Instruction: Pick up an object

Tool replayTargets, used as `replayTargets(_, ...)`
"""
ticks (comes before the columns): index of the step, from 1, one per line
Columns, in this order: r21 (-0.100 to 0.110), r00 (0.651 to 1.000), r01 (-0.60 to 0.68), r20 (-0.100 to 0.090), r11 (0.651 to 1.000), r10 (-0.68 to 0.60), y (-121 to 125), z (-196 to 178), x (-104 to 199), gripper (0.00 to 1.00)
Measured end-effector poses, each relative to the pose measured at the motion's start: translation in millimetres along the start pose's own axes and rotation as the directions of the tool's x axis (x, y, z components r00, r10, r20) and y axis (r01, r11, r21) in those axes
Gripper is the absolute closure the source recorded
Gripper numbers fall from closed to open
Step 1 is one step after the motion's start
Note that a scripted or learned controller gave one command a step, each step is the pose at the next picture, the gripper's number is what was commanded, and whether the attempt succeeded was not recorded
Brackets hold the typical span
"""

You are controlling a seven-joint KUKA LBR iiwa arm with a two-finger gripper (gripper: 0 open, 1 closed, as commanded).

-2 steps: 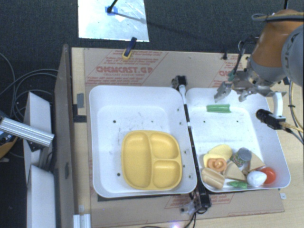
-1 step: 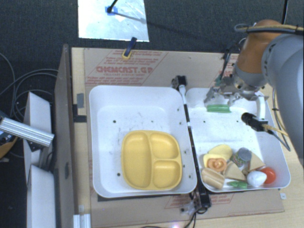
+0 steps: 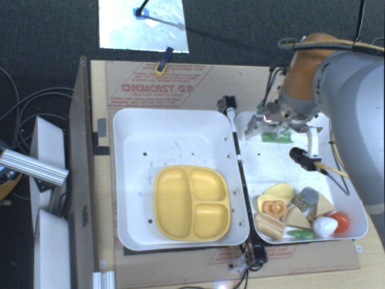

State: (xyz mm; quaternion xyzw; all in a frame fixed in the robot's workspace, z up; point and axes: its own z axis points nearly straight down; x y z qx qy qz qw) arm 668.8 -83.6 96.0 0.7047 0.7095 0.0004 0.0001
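My gripper (image 3: 269, 120) hangs low over the far end of the right bin (image 3: 264, 161), under the arm's orange band. A small green object (image 3: 278, 137) lies on the bin floor just below and in front of it; whether the two touch cannot be made out. A heap of toy food sits at the near end of that bin: a yellow piece (image 3: 278, 191), an orange swirled piece (image 3: 275, 208), a grey can (image 3: 308, 197), a cheese wedge (image 3: 325, 205), a red tomato (image 3: 341, 221), a white egg (image 3: 325, 226) and a bread roll (image 3: 269, 226).
The left bin (image 3: 138, 143) holds a yellow divided plate (image 3: 192, 201) near its front. A black divider rail (image 3: 237, 155) runs between the bins. A black plug on a cable (image 3: 299, 156) hangs over the middle of the right bin. The grey arm covers the right bin's far right side.
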Motion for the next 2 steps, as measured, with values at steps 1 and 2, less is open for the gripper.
replayTargets(1,-0.004,1.000,-0.010,0.002,1.000,0.010,-0.2,10.4,-66.2,0.00)
replayTargets(2,-0.009,1.000,-0.003,0.003,1.000,0.003,2.6,-4.8,-63.3,1.00)
